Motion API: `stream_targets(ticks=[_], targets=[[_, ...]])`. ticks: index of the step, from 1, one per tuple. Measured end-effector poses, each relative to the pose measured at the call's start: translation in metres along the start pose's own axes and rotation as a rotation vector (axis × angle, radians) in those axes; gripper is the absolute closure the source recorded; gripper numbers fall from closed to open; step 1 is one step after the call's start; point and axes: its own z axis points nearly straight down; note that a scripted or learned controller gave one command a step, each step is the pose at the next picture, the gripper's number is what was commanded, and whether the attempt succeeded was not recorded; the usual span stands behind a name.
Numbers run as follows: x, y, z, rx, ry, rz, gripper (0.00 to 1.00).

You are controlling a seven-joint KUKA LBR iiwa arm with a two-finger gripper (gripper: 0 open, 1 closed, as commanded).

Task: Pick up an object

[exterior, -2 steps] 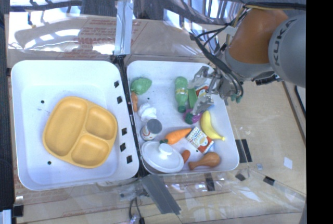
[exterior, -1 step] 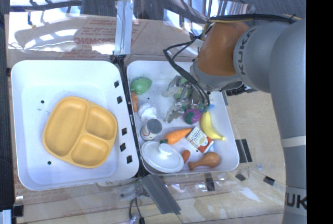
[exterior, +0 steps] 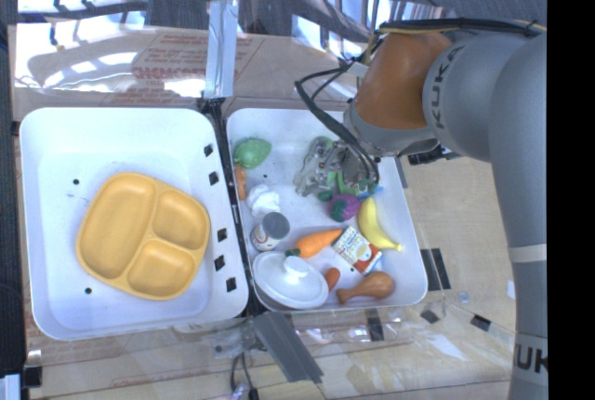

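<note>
Your tool (exterior: 327, 173) sat low in the right bin (exterior: 400, 203), finger state unclear, purple-green toy (exterior: 346, 204) just beneath its tips, banana (exterior: 375, 226) just beside, carrot (exterior: 319, 244) near, yellow tray (exterior: 142, 234) in left bin (exterior: 46, 203)

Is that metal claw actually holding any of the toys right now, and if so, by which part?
It cannot be told. The claw is low in the right white bin, beside a purple and green toy, but no object is visible between its fingers.

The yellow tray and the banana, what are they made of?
The yellow tray looks like moulded plastic: one even colour, soft sheen, rounded compartments. The banana is probably a plastic toy, being smooth, glossy and uniformly yellow, though a real one can't be excluded.
</note>
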Motion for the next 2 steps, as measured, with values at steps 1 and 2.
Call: stream_targets(ticks=[1,2], targets=[[0.098,-0.032,-0.048,0.0,0.002,0.13,1.0],[0.008,-0.015,-0.038,0.0,0.002,0.239,1.0]])
